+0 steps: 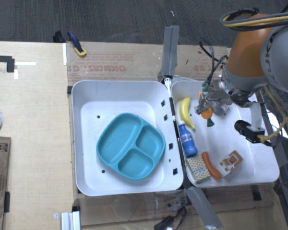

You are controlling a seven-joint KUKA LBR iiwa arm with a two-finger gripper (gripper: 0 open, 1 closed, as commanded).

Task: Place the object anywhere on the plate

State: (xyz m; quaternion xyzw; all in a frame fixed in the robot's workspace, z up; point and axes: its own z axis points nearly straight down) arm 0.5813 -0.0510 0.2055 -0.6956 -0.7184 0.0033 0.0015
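Note:
A blue three-part plate point(130, 146) lies in the left bin point(86, 128). Over the back of the right bin point(259, 171), my gripper point(209, 109) points down from the orange-banded wrist. A small orange toy carrot point(207, 113) with a green tip sits between its fingers, so the gripper is shut on it. The carrot is well to the right of the plate, past the wall between the bins.
A yellow banana point(184, 111), a blue bottle point(187, 140), a sausage point(211, 165), a checked sponge point(197, 168) and a small carton point(230, 161) lie in the right bin. A black cable fitting point(246, 130) hangs to the gripper's right.

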